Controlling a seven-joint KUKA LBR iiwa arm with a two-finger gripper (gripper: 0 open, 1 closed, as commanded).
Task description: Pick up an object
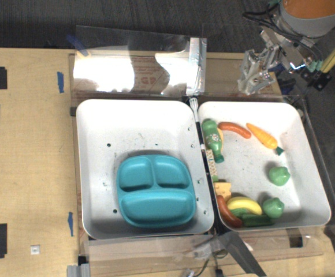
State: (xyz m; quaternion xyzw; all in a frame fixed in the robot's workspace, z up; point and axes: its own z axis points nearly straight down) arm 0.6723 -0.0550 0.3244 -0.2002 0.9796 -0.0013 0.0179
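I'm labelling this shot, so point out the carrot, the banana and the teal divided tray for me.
carrot (262,135): camera view, middle of its orange body.
banana (244,205): camera view, middle of the yellow curve.
teal divided tray (155,209): camera view, floor of its large front compartment.

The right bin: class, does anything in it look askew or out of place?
Mostly ordinary toy food, loosely scattered. One oddity: the green bottle lies on its side against the right bin's left wall instead of standing. The banana and neighbours are heaped in the near corner.
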